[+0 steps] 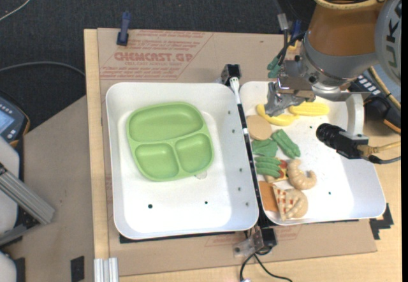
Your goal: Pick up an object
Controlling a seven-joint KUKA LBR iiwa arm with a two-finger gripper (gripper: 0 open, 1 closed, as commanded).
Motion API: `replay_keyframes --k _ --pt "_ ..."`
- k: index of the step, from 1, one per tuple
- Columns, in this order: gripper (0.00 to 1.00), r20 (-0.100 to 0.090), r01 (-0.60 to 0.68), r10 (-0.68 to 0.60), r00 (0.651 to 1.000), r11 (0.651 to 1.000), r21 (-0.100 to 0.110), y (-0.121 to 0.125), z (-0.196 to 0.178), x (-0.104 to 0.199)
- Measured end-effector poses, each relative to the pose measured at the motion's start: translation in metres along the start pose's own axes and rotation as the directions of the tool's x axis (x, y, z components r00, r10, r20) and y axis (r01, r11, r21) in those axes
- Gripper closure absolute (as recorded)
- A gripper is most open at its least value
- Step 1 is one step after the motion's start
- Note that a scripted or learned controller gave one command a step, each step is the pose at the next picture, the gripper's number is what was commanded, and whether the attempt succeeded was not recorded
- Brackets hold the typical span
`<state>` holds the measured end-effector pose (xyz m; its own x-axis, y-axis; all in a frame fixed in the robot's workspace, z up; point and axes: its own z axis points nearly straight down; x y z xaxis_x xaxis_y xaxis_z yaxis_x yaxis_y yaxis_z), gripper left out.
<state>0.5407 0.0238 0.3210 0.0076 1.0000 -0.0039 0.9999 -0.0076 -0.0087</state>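
My gripper hangs low over the back of the right bin, right above the left end of a yellow banana. Whether it touches the banana I cannot tell. Just in front of it lies a round tan cookie. Toward the front follow a green pea pod, a second green pod, a pale croissant and a pizza slice. All these toys lie along the right bin's left side.
The left bin holds a green divided plate. A black clip sits at the back where the two bins meet. The bins rest on a cardboard sheet carrying a blue clamp.
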Motion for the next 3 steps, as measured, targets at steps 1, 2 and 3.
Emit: replay_keyframes --k 1,2,3 --pt "1.00 -0.006 0.008 -0.008 1.000 1.000 -0.008 -0.063 -0.038 0.003" --pt "1.00 -0.007 0.014 -0.014 1.000 1.000 -0.016 -0.062 -0.086 0.059" --pt "1.00 -0.004 0.002 -0.002 1.000 1.000 -0.018 -0.062 -0.148 0.002"
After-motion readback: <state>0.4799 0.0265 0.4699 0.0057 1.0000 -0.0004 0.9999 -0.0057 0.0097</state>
